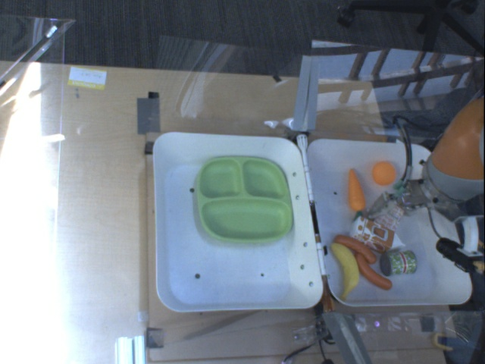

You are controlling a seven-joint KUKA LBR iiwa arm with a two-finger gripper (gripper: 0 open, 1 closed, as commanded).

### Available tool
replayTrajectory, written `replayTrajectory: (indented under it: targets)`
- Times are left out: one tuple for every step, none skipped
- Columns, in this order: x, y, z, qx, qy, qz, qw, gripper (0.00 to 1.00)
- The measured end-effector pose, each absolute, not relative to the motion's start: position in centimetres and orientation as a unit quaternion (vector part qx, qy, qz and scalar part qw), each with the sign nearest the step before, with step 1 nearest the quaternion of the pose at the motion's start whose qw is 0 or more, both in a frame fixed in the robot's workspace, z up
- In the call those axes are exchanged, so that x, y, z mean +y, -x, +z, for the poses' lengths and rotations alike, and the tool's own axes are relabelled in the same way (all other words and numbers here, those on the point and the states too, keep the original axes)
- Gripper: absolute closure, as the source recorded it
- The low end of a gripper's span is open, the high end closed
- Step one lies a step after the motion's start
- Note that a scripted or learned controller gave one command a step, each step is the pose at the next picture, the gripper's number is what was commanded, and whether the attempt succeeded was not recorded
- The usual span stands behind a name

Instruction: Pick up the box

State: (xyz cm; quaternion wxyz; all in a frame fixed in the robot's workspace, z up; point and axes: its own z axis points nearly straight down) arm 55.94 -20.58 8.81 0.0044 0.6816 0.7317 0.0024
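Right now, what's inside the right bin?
In the right bin: carrot, orange, box, sausages, banana, can. The arm covers its far right side.

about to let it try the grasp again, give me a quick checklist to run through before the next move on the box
1. Box in view in the right bin: ok.
2. End effector close to the box: ok, it sits at the box's upper right end.
3. Box between the fingers: cannot tell, that spot is too cluttered to read.
4. Space around the box: not ok, the sausages and the can lie right beside its lower end.
5. Carrot and orange ball away from the box: ok, both lie apart from it.
6. Green tray out of the way: ok, it sits in the left bin.
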Motion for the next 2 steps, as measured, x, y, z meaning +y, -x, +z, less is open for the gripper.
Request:
replayTrajectory:
  targets:
    - [-20.5,-59.8,8.7,0.599,-0.801,0.0022,0.003,0.0]
    - [-18.6,-64.6,8.7,0.33,-0.944,-0.0033,-0.003,0.0]
